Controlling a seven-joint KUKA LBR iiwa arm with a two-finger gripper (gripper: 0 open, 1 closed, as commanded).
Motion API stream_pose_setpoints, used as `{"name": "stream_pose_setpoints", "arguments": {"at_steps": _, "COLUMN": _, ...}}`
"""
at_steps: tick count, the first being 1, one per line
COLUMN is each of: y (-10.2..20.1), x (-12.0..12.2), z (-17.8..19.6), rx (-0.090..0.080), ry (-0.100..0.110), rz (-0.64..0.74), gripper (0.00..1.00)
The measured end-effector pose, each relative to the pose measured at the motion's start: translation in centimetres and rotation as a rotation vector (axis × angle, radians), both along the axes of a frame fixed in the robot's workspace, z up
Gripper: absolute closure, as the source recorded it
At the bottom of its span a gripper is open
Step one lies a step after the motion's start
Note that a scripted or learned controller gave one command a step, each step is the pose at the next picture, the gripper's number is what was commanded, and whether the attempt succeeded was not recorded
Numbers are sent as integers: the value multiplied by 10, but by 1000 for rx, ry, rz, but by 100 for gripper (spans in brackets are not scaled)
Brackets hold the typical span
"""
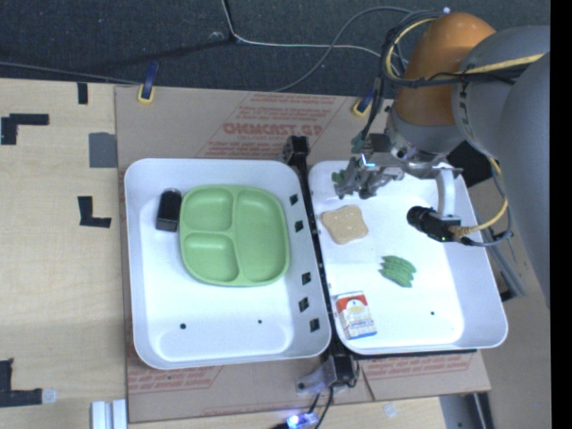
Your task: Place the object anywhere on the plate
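Observation:
A green sectioned plate (235, 235) lies in the left bin (143, 266). In the right bin (465, 320) lie a tan slice of bread (345, 224), a green pea pod (398, 270) and a small red and white packet (355, 315). My gripper (357, 180) hangs over the back left of the right bin, just behind the bread, with nothing visible between its fingers. Whether it touches the bread I cannot tell.
A small black block (169, 209) sits in the left bin beside the plate's left rim. A black cylindrical piece (432, 222) on the arm's side overhangs the right bin. A black divider (305, 239) runs between the bins. Cables trail behind the bench.

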State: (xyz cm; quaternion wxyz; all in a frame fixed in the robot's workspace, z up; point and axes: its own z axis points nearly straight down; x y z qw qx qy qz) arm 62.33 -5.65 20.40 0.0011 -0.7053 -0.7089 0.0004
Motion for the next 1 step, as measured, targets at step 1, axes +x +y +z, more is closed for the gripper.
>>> {"name": "stream_pose_setpoints", "arguments": {"at_steps": 1, "y": 41, "x": -19, "z": 1, "rx": 0, "ry": 1, "rz": -1, "gripper": 100}}
